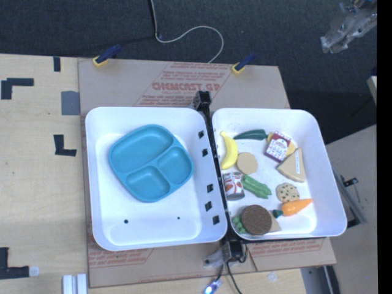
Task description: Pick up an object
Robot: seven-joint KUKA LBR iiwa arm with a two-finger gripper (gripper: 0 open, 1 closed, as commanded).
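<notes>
Bench: right bin (318, 139) crowded | hand (348, 24) beyond corner, grip unclear

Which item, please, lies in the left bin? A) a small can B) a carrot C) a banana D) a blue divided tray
D: the blue divided tray lies in the left bin, while the banana, carrot and small can are in the right bin.
</notes>
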